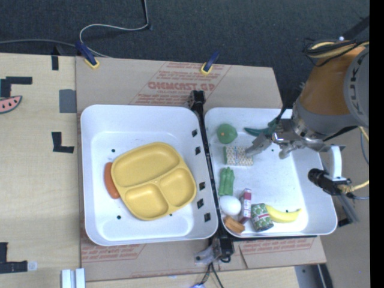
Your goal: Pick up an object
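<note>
On the table (36,179), the left bin (96,131) holds a yellow divided plate (153,179), lying flat and turned at a slant. An orange sausage-shaped piece (110,181) lies against the plate's left edge, partly tucked under it.

The right bin (300,185) touches the left one along a black clipped seam. Near its upper left sits a round green ball (226,133). Just below it lies a small checkered packet (236,155) with a green edge. Below that, a green vegetable (225,181) lies along the bin's left wall, and a white egg (230,206) rests just under it. A brown-orange piece (234,224) sits in the bottom left corner. Beside the egg stands a small red-and-white carton (246,198), next to a green can (260,216) lying on its side. A yellow banana (282,213) touches the can on its right.

The tool (259,139) hangs over the upper middle of the right bin, just right of the checkered packet and the ball. Its two fingers are spread apart, one teal-tipped and pointing left, with nothing between them. The grey arm (327,101) with its orange band comes in from the right.
</note>
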